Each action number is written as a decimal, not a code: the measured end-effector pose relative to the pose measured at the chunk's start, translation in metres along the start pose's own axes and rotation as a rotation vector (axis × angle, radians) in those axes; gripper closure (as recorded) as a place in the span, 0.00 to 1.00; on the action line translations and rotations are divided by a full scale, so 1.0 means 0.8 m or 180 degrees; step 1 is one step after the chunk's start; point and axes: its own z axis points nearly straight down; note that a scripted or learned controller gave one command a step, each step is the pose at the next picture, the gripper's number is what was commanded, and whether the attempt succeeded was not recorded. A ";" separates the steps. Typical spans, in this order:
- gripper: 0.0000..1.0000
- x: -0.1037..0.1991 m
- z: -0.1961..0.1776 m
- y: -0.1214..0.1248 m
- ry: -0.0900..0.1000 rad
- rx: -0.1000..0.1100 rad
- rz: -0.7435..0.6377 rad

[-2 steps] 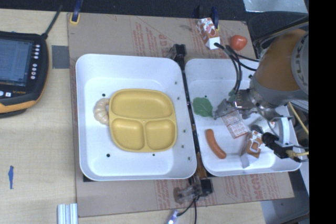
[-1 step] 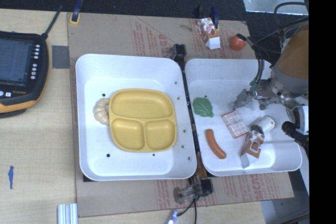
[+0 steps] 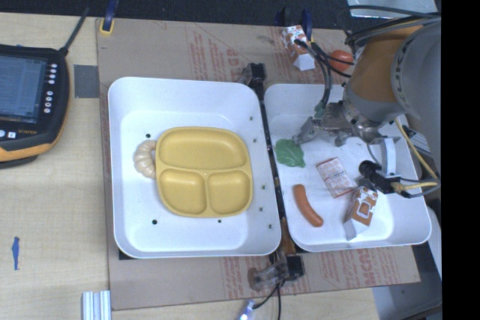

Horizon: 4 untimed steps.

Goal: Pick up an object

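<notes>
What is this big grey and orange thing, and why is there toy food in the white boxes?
That big thing is a robot arm, reaching in from the right. At its end is a pincer for picking things up. One camera looks down from above on a bench with two shallow white bins. The left bin holds a yellow tray with three sections, and a pale knobbly toy beside it. The right bin holds a green leafy piece, a toy sausage and two small packets. The pincer hangs low over the right bin, near the green piece. I cannot see anything held in it.
</notes>
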 end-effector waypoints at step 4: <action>1.00 -0.017 -0.013 -0.080 -0.0002 0.0012 -0.0005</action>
